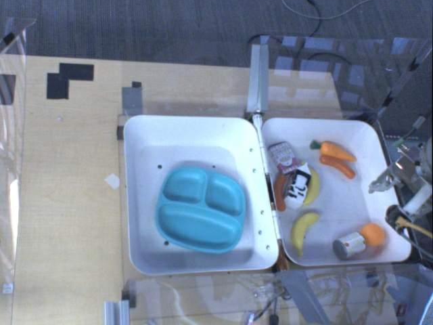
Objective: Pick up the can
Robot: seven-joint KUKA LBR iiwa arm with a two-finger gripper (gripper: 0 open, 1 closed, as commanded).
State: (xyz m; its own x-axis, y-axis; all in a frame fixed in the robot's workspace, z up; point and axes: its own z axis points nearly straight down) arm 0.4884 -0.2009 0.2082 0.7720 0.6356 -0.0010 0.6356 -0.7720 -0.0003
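Can lies on its side, lid toward eight o'clock, touching the orange; gripper at its two o'clock, jaws' state unclear.

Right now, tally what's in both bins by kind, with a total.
Can: 1
Bananas: 2
Carrots: 2
Orange: 1
Sausage: 1
Packets: 2
Blue divided plate: 1
Total: 10

I see a silver can beside an orange ball, two yellow bananas, an orange carrot with a green top, a light blue tray, both bins white, and a pale wood bench with black patches.
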